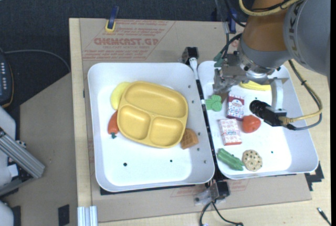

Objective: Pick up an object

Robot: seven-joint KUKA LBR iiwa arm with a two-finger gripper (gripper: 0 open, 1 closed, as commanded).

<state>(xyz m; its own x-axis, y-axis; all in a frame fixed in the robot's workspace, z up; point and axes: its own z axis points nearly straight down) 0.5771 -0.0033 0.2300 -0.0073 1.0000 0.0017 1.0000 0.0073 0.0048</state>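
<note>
We cannot tell how the jaws stand: the grey wrist hides them from above. They hang low over the far left part of the right bin [294,152], and nothing shows between them.

Any object will do for the task. Nearest are a green toy vegetable [213,103] against the bin's left wall, a red-and-white carton [236,106] just beside it, and a yellow banana [255,85] half under the wrist.

These three crowd each other, so we think a descent here may catch two at once, or nudge one aside and close on air. The green piece sits hard by the wall, where one side of the jaws could strike the rim instead of sliding past. The carton lies flat, and a flat box tends to slip out of a pinch from above.

Further out lie a second small carton [229,131], a red toy tomato [251,124], a green pod [230,159] and a cookie [252,160]. These are better spaced and look safer to go for.

The left bin [147,168] holds a yellow divided tray [152,114], too broad for a pinch.

As for writing, the brown sheet [157,31] under the bins, on the counter [55,115], reads "CHEMCAST GP" in red. The finer lines around it are too small to read. Both cartons carry print we cannot make out.
</note>
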